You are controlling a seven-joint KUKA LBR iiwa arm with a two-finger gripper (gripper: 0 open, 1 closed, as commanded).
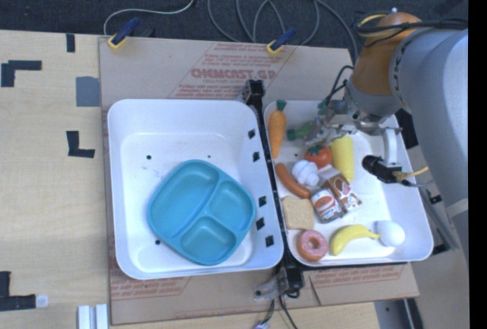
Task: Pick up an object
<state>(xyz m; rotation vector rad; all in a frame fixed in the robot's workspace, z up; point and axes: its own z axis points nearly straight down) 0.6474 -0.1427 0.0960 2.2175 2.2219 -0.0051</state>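
Our gripper (323, 133) hovered over the tomato (320, 156), fingers unreadable; we judged it light, slick, best pinched across its middle.

Blue clamps (122, 32), looped grey cable (262, 4)

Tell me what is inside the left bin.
The left bin holds one blue divided plate with three compartments, lying flat toward the bin's front. A few small dark specks mark the bare white floor. Whatever lies beneath the plate is covered and cannot be seen.
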